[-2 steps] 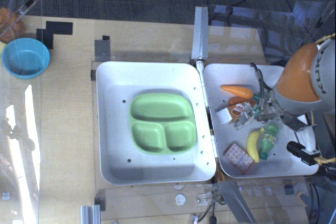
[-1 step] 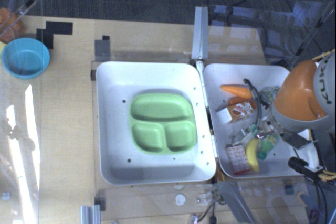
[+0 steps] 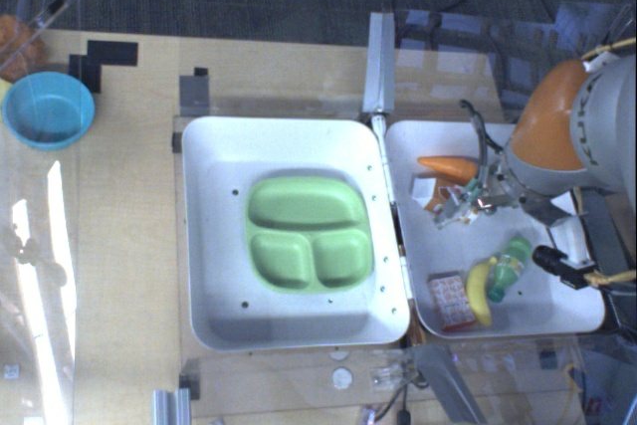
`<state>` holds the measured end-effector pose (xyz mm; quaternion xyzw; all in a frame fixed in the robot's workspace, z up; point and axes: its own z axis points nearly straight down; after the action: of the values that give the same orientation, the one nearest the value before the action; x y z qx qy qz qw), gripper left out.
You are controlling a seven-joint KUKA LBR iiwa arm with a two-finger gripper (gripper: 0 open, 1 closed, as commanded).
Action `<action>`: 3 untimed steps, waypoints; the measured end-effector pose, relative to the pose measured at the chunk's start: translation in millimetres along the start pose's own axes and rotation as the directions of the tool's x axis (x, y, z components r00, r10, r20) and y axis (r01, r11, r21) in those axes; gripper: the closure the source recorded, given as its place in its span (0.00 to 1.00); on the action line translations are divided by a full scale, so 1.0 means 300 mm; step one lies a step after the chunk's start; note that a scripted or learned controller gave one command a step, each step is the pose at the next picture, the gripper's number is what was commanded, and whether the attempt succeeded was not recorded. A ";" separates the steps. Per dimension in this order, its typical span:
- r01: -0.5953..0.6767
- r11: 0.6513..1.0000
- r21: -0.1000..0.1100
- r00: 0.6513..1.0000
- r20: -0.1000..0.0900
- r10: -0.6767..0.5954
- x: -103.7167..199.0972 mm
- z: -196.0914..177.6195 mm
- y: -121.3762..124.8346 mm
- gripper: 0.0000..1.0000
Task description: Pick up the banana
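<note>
So the banana (image 3: 480, 292) is down in the near part of the right bin (image 3: 587, 318), lying roughly lengthwise toward the camera. It's pretty boxed in: a green bottle (image 3: 507, 270) sits tilted right against its right side, and a small reddish patterned packet (image 3: 450, 299) is just beside it on the left. Tight little cluster.

Further back in the same bin there's an orange carrot (image 3: 450, 167) lying across, with a small white and orange item (image 3: 428, 191) just below it, hard to say what that is.

The gripper (image 3: 460, 208) is over the middle of the right bin, between the carrot and the banana cluster, well short of the banana. It's a blurry tangle of metal from this angle, so I can't tell whether the fingers are spread or closed. Nothing visibly between them. The grey arm (image 3: 597, 129) with its orange band comes in from the right.

Left bin (image 3: 204, 214) has a green divided tray (image 3: 309, 231) in the middle. On the tabletop (image 3: 109, 314), far left, a blue bowl (image 3: 49, 108).
</note>
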<state>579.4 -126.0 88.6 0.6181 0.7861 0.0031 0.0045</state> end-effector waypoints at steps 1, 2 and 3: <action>0.092 0.996 0.003 0.996 -0.001 -0.092 0.124 -0.294 -0.256 0.00; 0.319 0.948 -0.009 0.948 0.002 -0.319 0.171 -0.020 -0.252 0.00; 0.320 0.947 -0.018 0.947 0.005 -0.320 0.175 -0.063 -0.237 1.00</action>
<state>497.6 -91.8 106.4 0.4824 0.8758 0.0091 0.0113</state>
